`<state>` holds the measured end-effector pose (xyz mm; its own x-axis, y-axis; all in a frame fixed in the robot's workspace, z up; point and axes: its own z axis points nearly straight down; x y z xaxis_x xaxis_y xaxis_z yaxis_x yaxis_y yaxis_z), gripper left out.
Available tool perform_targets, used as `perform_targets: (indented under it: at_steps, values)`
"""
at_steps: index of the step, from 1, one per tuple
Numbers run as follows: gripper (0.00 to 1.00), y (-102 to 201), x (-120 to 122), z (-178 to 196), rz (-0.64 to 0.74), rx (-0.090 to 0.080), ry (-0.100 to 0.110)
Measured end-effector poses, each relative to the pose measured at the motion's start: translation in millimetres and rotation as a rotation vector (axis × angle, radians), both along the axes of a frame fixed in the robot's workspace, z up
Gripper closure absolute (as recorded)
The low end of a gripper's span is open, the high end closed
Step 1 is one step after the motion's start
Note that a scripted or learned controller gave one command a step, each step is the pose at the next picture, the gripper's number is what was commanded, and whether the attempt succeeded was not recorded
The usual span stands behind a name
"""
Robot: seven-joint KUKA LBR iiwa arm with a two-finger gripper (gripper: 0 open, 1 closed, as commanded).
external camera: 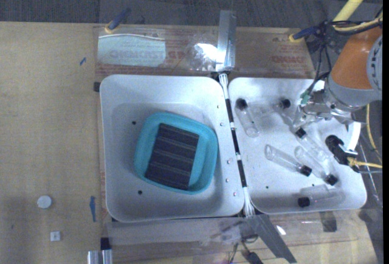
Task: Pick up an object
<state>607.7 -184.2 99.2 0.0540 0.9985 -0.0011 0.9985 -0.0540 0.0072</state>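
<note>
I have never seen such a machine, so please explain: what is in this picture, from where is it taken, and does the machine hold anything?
One camera looks down at a slant on a bench with two shallow white bins. The grey robot arm with an orange band reaches in from the right; its hand is over the right white bin, among several clear plastic tubes with black caps. I cannot tell whether it holds one. The left white bin contains a light blue plastic tray carrying a dark ribbed block.
</note>
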Motion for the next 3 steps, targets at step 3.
perform_targets:
  at_steps: [3]
  values:
    - [0.00,11.1,24.1,-11.9,0.039,0.000,0.000]
